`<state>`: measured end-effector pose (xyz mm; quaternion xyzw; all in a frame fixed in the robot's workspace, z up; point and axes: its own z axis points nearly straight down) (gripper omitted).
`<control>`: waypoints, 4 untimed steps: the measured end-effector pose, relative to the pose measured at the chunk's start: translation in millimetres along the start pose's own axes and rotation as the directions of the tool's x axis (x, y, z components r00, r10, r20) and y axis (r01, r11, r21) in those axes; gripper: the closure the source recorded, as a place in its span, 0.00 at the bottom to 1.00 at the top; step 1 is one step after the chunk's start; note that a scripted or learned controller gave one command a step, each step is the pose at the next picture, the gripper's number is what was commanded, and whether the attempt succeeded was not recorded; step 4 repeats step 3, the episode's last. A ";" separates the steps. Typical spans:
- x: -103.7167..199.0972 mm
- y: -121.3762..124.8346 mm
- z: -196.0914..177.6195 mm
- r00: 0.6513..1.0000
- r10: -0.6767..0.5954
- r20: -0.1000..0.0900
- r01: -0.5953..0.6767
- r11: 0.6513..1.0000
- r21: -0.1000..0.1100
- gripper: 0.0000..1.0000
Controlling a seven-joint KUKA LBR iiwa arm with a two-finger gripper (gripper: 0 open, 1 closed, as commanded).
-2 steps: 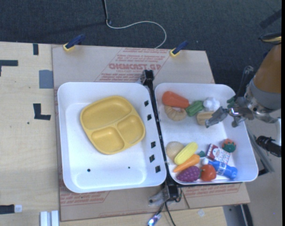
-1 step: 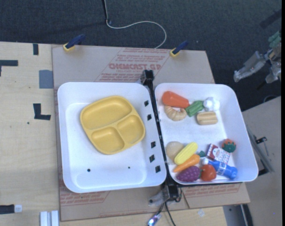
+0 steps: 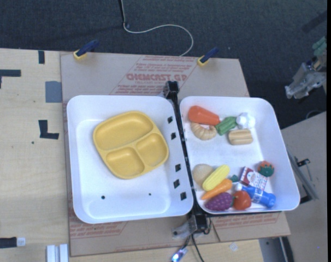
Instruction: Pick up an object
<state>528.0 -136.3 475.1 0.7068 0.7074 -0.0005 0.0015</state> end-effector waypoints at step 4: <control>211.6 -44.8 85.8 1.000 -0.012 -0.005 0.012 1.000 0.003 1.00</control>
